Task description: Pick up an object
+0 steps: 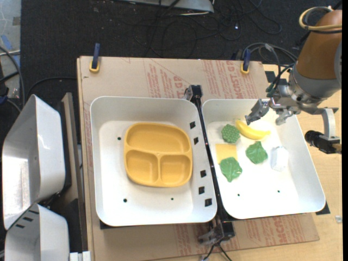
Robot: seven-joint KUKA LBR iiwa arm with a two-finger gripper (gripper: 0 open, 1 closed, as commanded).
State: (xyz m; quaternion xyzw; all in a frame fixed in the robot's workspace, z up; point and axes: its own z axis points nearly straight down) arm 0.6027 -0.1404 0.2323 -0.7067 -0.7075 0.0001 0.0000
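1. Arm [318,53] comes in from the right, grey with an orange band, wrist over the top edge of the right bin [304,200].
2. Gripper [270,112] hangs above the bin's upper part. Two dark fingers are spread apart, one at left [256,112], one at right [283,116]. Jaws open, nothing between them.
3. Banana [252,130] lies on the bin floor just below the gripper, near the left finger. Can't tell if the fingertip touches it.
4. Round green piece [230,133] sits just left of the banana, touching or nearly so.
5. Yellow flat square [222,151] lies below that, near the bin's left wall.
6. Leafy green piece [230,168] overlaps the lower part of the yellow square.
7. Second leafy green piece [256,153] sits right of the square, below the banana.
8. White object [279,157] lies just right of that green piece; it is pale against the bin, shape hard to make out.
9. Left bin [103,145] holds a yellow divided tray [159,154] with three compartments, roughly centred.
10. Both bins sit side by side on a cardboard sheet [163,75] held by two clamps at the top, left one [95,57] and right one [245,60].
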